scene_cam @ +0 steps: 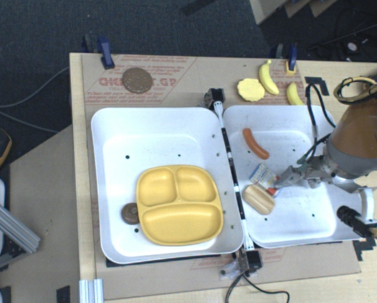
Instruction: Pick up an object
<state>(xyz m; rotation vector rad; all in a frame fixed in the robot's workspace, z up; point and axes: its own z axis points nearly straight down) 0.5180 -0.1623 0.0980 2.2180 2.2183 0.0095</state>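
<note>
— Evidently the gripper (pixel 278 180) is working low inside the right bin (pixel 314 229), reaching in from the right. What is it after?

— By its position, the tan bread-like block (pixel 259 199), which lies near the bin's left wall, just below and left of the fingertips. A small red, white and blue packet (pixel 262 173) sits right under the tool, so the target could be either.

— Are the jaws on anything?

— Cannot tell; the fingertips blur into the clutter, and nothing is clearly lifted.

— How does the block lie?

— Flat, its long axis slanting from upper left to lower right. The red sausage (pixel 256 143) behind it slants much the same way.

— And the left bin (pixel 112 169)?

— It keeps a yellow divided plate (pixel 179 204) and a brown disc (pixel 130 214), well away from the arm.
</note>
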